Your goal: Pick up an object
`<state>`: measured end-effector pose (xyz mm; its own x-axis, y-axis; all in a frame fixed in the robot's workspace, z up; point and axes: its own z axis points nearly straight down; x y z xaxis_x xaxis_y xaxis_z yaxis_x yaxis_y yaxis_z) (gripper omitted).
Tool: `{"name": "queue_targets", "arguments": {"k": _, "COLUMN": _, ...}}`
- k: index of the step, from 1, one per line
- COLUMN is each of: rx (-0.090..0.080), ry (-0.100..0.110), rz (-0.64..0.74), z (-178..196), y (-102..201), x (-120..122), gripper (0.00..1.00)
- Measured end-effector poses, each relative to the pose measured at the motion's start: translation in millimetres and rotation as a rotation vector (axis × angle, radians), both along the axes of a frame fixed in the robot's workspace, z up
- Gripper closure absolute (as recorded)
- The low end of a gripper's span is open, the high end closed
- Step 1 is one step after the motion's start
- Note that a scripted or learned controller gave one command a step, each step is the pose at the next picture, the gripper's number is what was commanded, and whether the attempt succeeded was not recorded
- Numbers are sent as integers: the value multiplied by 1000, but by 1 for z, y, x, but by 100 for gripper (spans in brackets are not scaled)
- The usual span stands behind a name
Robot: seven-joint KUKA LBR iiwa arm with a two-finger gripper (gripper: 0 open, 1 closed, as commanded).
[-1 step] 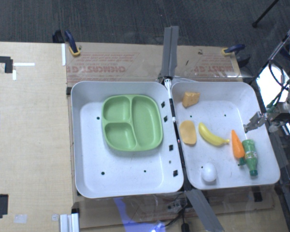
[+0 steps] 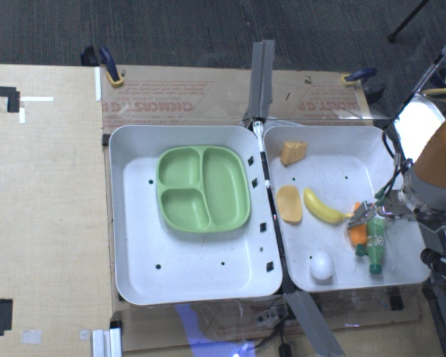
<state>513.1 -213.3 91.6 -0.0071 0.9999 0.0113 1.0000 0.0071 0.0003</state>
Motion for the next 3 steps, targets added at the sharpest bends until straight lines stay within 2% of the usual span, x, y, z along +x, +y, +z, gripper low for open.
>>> {"name": "queue_targets", "arguments": {"k": 1, "rx": -12, "ry": 1, "rz": -69, "z": 59, "y": 61, "x": 35, "gripper": 0}}
{"name": "queue_targets", "arguments": {"k": 2, "rx": -13, "ry": -13, "rz": 75, "z": 9, "y": 57, "x": 42, "gripper": 0}}
{"name": "queue_targets", "arguments": {"k": 3, "rx": -11, "ry": 0, "rz": 100, "z": 0, "y": 50, "x": -7, "gripper": 0}}
